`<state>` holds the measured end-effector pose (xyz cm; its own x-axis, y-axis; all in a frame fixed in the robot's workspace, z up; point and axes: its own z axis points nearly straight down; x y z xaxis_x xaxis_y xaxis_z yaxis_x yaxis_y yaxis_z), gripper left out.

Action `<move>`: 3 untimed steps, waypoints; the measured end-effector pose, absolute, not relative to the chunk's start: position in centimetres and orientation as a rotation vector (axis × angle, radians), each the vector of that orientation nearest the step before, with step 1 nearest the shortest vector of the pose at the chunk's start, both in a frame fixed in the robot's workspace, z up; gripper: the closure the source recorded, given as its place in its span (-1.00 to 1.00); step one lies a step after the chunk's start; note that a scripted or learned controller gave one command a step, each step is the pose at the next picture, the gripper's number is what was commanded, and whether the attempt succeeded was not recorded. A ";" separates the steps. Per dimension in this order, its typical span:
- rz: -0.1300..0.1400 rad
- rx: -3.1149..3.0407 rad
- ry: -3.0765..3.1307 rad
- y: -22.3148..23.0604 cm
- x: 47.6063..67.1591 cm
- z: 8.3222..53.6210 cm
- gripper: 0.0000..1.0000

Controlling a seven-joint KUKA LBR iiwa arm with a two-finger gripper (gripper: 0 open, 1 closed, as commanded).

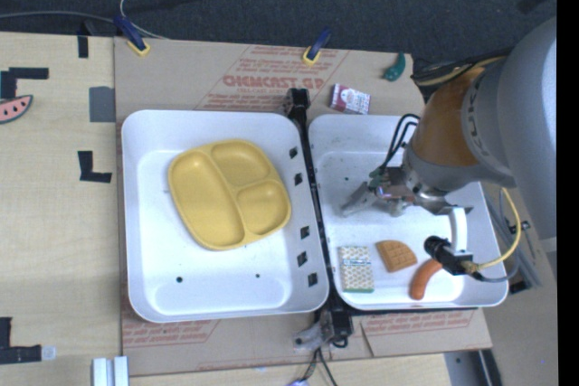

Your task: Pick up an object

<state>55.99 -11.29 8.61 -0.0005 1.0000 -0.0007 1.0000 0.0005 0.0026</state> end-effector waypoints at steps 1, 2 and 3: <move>0.002 2.217 2.217 -10.4 54.7 8.6 -1.00; 0.005 2.215 2.218 -11.1 52.8 8.7 -1.00; 0.003 2.214 2.219 -13.5 61.6 8.6 -1.00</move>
